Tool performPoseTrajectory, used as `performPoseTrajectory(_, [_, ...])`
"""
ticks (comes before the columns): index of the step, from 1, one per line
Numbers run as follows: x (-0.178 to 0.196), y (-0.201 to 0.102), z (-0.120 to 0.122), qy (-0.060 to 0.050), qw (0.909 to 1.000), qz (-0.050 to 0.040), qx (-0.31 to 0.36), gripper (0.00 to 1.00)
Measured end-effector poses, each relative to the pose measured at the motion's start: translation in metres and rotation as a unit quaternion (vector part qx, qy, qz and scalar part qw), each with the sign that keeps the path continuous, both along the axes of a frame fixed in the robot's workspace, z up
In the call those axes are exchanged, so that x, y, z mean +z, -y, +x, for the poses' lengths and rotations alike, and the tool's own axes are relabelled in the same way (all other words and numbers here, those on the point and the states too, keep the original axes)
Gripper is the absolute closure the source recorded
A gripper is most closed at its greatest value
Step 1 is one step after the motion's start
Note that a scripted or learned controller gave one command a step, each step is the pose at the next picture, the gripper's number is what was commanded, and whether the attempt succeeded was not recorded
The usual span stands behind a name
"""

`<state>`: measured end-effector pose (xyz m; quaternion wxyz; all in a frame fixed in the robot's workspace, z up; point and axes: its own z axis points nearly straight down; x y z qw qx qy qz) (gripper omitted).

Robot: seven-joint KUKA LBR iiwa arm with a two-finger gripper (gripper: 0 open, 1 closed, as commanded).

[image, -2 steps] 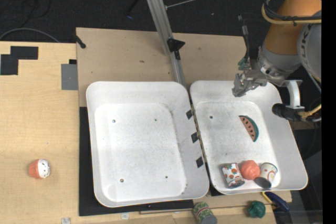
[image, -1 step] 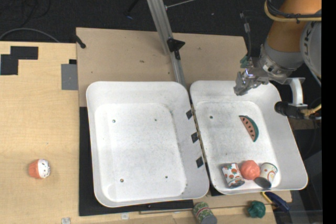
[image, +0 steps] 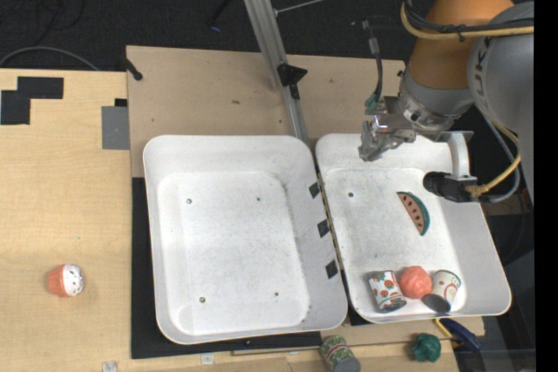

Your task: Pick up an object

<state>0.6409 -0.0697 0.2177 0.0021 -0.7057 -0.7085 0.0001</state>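
Observation:
My gripper hangs over the far edge of the right bin, near its back left corner, with nothing seen between its fingers. A watermelon-slice toy lies in the middle right of that bin. Along the bin's near edge sit a small patterned can, a red-orange ball, a white cup-like toy and a dark spoon-shaped piece. All of these lie well toward the near side from the gripper.
The left bin stands beside the right one, with black clips between them. A metal rail slants up behind the bins. An orange-and-white ball lies on the wood at far left. A green toy and a can sit below the right bin.

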Motion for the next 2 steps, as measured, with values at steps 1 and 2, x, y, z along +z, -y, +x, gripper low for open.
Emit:
performPoseTrajectory(1, [-0.008, -0.053, -0.005, -0.001, 1.0, -0.0001, 0.0, 1.0])
performPoseTrajectory(2, [-0.002, -0.116, -0.006, 0.0, 1.0, -0.0001, 0.001, 1.0])
